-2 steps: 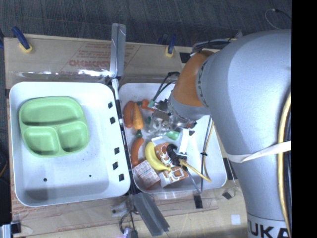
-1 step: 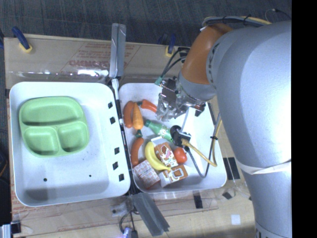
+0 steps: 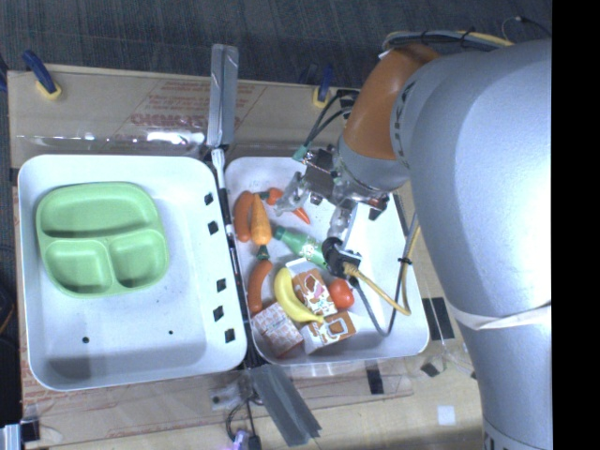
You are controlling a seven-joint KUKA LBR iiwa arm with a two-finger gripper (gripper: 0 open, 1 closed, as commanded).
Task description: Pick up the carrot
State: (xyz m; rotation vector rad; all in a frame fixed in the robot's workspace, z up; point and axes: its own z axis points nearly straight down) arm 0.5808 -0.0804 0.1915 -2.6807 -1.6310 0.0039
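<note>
You are looking at the approach step: the arm (image 3: 469, 186) is reaching in from the right of the frame and its gripper (image 3: 314, 204) is hanging over the upper part of the right bin (image 3: 412, 340), among the crowded food items. One finger (image 3: 292, 193) is showing on the left and another finger (image 3: 339, 221) lower right, so the fingers are standing apart, with nothing clamped between them.

The carrot (image 3: 287, 204) is lying just beside the left finger, near the upper middle of that bin, a small orange piece tapering down to the right. It is sitting close to a larger orange bun-like item (image 3: 251, 217) on its left and a green bottle-like piece (image 3: 298, 242) below.

The next move is calling for a small shift toward the left so the fingers are straddling the carrot, then a descent and a close. You are judging a tight fit here: neighbouring items could get caught instead. The left bin (image 3: 28, 279), holding a green tray (image 3: 101, 235), is playing no part.
</note>
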